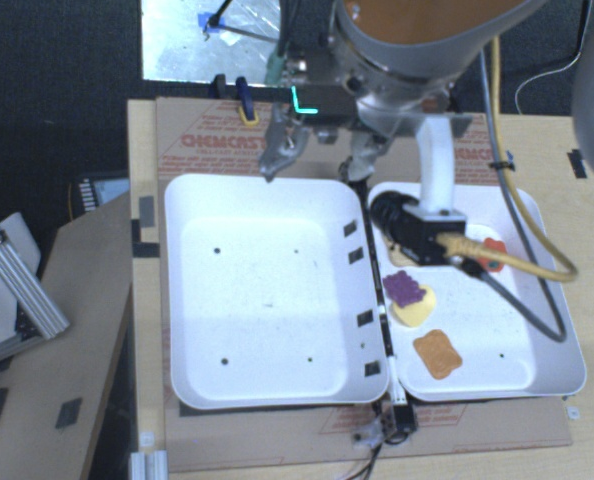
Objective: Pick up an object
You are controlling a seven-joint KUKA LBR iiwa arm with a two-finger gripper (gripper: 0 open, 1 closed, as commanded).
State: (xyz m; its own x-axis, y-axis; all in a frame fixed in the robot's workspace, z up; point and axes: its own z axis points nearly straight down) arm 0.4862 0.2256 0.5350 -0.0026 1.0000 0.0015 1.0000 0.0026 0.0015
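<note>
We note the pincer [315,161] raised above the far rim of the left bin [267,288], close to the divider between the two bins. Its two fingers [280,154] stand spread apart, with nothing between them.

Candidates all lie in the right bin [537,353], toward its left wall:
- a purple grape cluster [404,287], resting on or touching a pale yellow rounded piece [415,310];
- a flat tan toast-like slab [438,353], nearer the bin's near edge, apart from the other two;
- something orange-red [491,251] near the middle, partly behind a black fitting [413,230] and a yellow hose [517,263]; too hidden for us to name.

Handling, in our judgement: these look like toy food, so light and not fragile. The grapes look bumpy and should give good purchase across the cluster's width, but closing there may nudge the yellow piece. The slab lies flat and thin; we expect the fingers must straddle its short sides and go low to the bin floor, and it may slide. The yellow piece looks smooth and rounded, likely to squirt out.

Best bet, we think: the grape cluster.
</note>
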